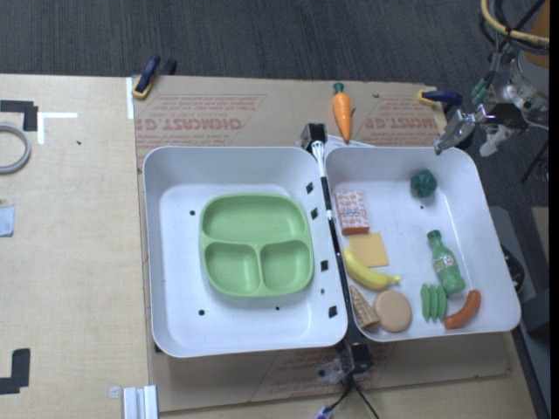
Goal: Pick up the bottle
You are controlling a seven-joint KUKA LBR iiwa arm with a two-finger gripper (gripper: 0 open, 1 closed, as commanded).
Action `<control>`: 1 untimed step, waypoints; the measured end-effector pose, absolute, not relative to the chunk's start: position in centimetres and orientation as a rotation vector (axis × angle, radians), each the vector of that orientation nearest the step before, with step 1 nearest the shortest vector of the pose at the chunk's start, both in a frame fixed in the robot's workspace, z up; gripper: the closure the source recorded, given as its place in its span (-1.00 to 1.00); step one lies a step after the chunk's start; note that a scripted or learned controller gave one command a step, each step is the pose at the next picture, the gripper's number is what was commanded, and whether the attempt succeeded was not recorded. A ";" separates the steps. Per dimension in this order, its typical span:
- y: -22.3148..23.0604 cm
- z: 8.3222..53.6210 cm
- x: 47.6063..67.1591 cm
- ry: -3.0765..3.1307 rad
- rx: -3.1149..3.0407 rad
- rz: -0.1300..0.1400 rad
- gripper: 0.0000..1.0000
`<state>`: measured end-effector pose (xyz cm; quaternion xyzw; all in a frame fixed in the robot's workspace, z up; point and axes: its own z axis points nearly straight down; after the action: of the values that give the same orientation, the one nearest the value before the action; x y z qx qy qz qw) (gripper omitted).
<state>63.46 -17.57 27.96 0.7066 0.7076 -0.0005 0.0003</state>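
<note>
Bottle (446, 264): green, lying in right bin (489, 221), near its right wall, just above beans (432, 302) and sausage (462, 311).
Claw (467, 135): above bin's far right corner, fingers spread, nothing between them.
Risk: crowded neighbours; possible snagging of beans, or bottle rolling off closing fingers.

Left white bin (166, 260) holds a green three-compartment tray (257, 244), flat, roughly centred. Right white bin (476, 190): dark green broccoli-like lump (424, 182) near far wall; red-and-white carton (351, 210) by left wall, cheese slice (370, 250) just beside it; banana (369, 271) below; waffle cone (362, 308) touching round bun (394, 310); pea pods (431, 302) beside sausage (462, 310). Toy carrot (341, 110) lies on cardboard (210, 116) behind the bins.
</note>
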 end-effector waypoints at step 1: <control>-18.6 13.7 60.5 1.943 2.468 -0.001 -1.00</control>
<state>60.45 -18.57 13.67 0.7856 0.6187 -0.0004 0.0003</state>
